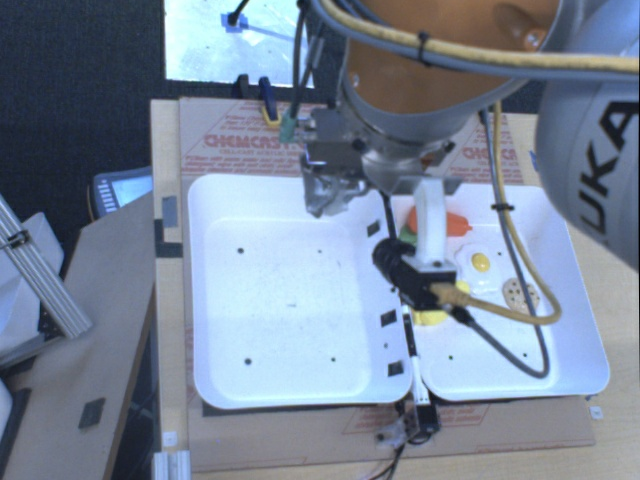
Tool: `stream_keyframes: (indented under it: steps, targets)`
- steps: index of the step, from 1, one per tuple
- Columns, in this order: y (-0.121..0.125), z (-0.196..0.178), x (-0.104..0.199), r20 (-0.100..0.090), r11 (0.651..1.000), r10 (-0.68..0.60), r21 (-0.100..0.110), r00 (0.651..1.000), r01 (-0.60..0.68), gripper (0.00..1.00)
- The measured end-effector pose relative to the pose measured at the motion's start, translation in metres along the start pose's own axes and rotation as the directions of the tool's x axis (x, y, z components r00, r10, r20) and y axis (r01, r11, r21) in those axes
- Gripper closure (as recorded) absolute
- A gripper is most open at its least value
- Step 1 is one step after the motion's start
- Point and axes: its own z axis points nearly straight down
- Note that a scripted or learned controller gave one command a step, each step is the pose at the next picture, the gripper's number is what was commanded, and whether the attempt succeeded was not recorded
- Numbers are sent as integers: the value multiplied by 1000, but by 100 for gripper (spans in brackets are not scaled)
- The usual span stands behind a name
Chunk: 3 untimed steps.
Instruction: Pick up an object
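Arm (450,48), grey with an orange band, occupies the upper right of the frame and reaches down toward centre. Two white bins sit side by side, meeting along a shared edge: left bin (280,298) at centre-left, right bin (500,368) at centre-right. Gripper (327,196) hangs over the left bin's upper right corner, just beside that edge; whether it is open or closed cannot be told. Objects for picking all lie in the right bin: orange piece (455,223) uppermost, fried-egg toy (480,262) below it, round biscuit (517,291) lower right, yellow piece (430,317) near the shared edge.
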Motion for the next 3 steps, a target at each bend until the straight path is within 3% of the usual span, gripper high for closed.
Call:
stream_keyframes:
  steps: [1, 2, 3]
  targets:
    - [1, -26, 1, 4, 1000, 3, 7, 1000, -3, 100]
    - [1, -24, 1, 6, 1000, 2, 10, 1000, -2, 0]
    - [2, -35, 2, 4, 1000, -3, 7, 1000, 3, 100]
